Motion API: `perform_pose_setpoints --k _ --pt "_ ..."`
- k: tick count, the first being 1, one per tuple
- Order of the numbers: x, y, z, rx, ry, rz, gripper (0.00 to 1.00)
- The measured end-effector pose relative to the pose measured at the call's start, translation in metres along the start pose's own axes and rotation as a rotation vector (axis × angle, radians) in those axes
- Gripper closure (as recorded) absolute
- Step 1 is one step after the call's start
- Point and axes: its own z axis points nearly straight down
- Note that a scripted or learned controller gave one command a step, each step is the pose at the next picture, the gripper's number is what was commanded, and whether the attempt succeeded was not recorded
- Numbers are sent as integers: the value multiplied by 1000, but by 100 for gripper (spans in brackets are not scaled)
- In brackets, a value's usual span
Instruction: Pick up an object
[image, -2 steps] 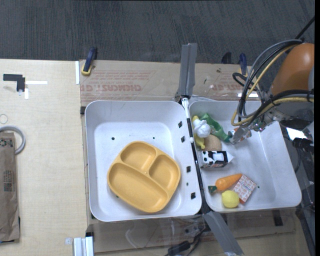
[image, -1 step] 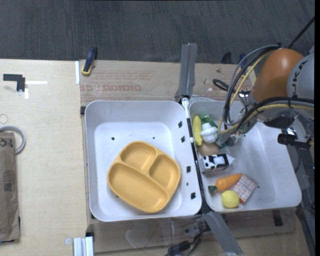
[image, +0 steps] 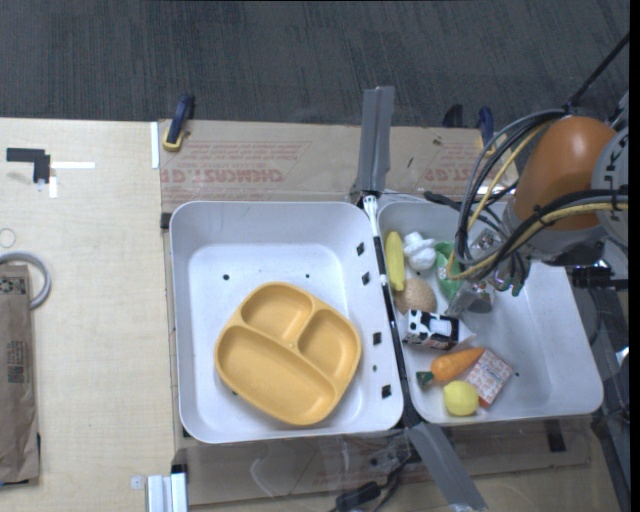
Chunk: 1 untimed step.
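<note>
The gripper (image: 478, 292) hangs low over the right bin's (image: 560, 395) crowded toys; I cannot tell its state.

Yellow divided plate (image: 288, 352), orange carrot (image: 460, 364), black-and-white cow toy (image: 432, 328), yellow lemon (image: 460, 399), white bins (image: 190, 300)

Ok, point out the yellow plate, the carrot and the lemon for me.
Plate (image: 262, 362): camera view, on its large front compartment.
Carrot (image: 458, 364): camera view, on its orange body.
Lemon (image: 460, 399): camera view, on its middle.
</note>
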Motion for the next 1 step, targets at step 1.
perform_pose_setpoints --k 1 --pt "-2 -1 -11 -1 -6 4 100"
